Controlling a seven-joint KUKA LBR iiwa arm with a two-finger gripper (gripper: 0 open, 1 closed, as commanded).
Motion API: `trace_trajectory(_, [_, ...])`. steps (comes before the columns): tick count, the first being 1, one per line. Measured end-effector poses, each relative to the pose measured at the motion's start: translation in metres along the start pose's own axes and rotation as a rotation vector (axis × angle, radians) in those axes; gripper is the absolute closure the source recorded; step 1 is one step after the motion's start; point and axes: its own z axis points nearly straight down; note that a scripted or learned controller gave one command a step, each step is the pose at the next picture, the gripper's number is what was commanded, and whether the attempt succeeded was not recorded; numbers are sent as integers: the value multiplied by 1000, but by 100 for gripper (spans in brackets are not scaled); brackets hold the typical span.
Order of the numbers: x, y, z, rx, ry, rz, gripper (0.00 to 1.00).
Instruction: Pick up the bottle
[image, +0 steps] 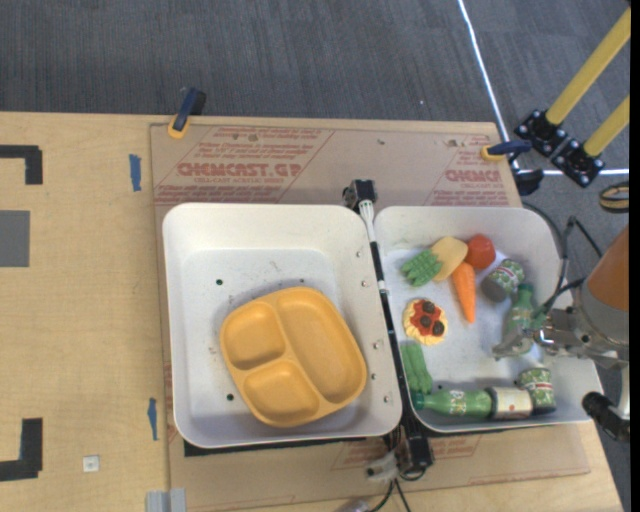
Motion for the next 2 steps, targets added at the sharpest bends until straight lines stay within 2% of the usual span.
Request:
trace_trajectory(1, [46, -10, -50, 0, -9, -349, 0])
trace_trajectory(2, [-4, 34, 4, 1, -7, -451, 0])
